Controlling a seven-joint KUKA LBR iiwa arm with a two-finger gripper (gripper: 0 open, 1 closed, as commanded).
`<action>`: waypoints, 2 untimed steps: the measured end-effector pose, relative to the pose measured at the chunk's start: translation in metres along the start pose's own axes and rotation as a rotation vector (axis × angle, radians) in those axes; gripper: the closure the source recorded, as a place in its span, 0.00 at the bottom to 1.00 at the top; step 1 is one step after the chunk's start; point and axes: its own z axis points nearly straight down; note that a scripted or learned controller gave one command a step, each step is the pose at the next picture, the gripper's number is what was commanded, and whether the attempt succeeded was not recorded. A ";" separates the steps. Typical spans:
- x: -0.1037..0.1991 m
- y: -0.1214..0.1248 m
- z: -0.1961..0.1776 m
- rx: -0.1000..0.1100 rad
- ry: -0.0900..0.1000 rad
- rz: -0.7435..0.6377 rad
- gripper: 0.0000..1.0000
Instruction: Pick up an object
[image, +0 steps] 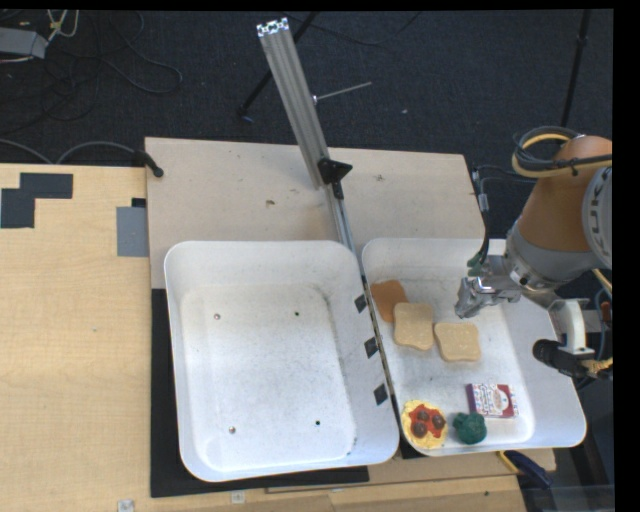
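Over the far half of the right bin, just beyond a pale toast slice: the gripper, hanging low, nothing visibly in its grasp. Spread or pressed together: cannot tell from this slant. Nearest candidates for the pick: that slice, a second pale slice just beside it, and a browner slice toward the divider, all lying flat on the bin floor. Farther off, toward the near rim: a small pizza, a green lump, a red-and-white carton. To the left, the left bin. Likely trouble from here: thin, flat slices offering little edge to pinch, so probably a close on air or a slice skidded sideways; two pale slices almost touching, so a risk of nudging both at once; too deep a descent, scraping the bin floor.
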 end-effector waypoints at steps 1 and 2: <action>-0.001 0.001 -0.051 -0.002 -0.001 0.002 1.00; 0.051 0.016 -0.045 0.002 0.002 -0.003 1.00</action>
